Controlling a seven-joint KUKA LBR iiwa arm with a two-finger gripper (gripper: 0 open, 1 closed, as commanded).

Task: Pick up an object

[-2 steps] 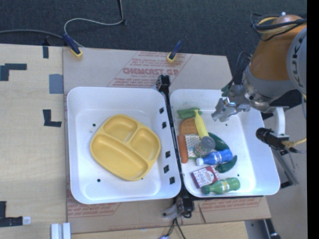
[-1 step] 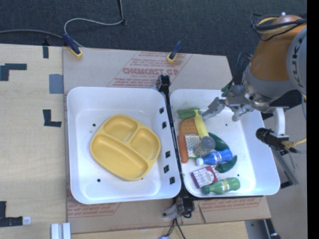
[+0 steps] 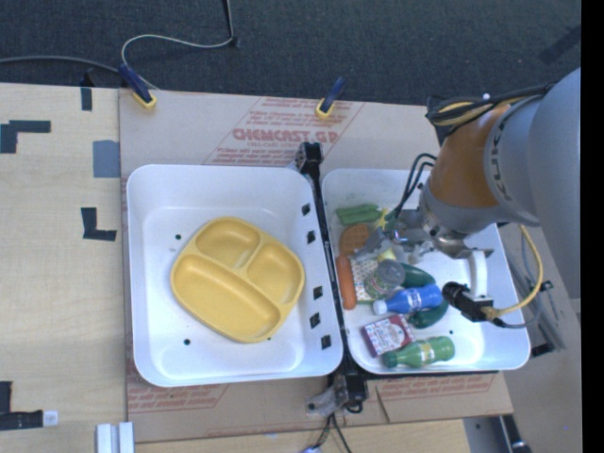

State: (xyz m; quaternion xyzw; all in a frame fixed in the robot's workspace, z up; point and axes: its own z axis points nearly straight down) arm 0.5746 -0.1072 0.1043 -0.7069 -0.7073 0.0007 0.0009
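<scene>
overhead, two shallow white bins sit side by side on a sheet of printed cardboard (image 3: 283, 135) that covers the bench. the left bin (image 3: 151, 206) carries a yellow divided plate (image 3: 238, 278), lying flat and turned at a slant, well apart from the bin's walls. the right bin (image 3: 510, 343) holds a crowded heap of small things: a blue bottle (image 3: 412, 301) with a white cap lying on its side near the middle, a green bottle (image 3: 420, 352) lying along the near edge, a small red packet (image 3: 385, 332) between them and just left of both, an orange carrot-like piece (image 3: 346, 283) along the bin's left wall, and a green leafy item (image 3: 357, 214) toward the far side. the grey arm (image 3: 510, 168) with its orange band comes in from the right and bends down over this bin, its gripper (image 3: 389, 243) low among the clutter above the blue bottle, next to a round greyish object (image 3: 388, 275). whether the gripper is open or closed cannot be told, as the clutter around it hides that. two yellow-and-blue clamps (image 3: 139, 85) pin the cardboard at its far edge.
</scene>
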